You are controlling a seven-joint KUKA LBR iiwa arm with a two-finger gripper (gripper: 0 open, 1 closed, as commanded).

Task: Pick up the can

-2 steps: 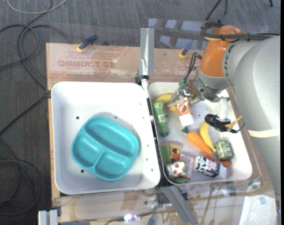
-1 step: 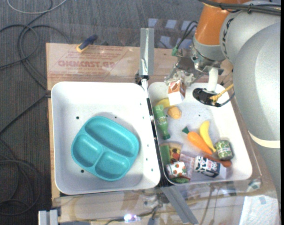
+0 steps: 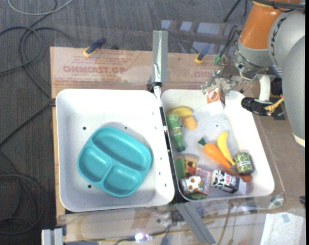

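arm (image 3: 277,29): grey with an orange band, it comes in from the right and stands over the far right corner of the right bin.
gripper (image 3: 215,88): it hangs above the far edge of the right bin; a small brown and white carton (image 3: 213,95) sits between its fingers, so it grasps the carton, lifted from the bin floor.
can (image 3: 243,163): green, lying near the right wall of the right bin, toward the near side, touching the carrot; well apart from the gripper.
carrot (image 3: 217,155): orange, lying at a slant in the middle of the right bin, just beside a banana (image 3: 223,146).
right bin (image 3: 259,137): white and shallow; it holds also a second banana (image 3: 181,112) at the far left, a green bottle (image 3: 176,132) along the left wall, and a black and white carton (image 3: 225,180) at the near side.
left bin (image 3: 67,116): white; it holds a teal plate with three compartments (image 3: 115,160), lying flat.
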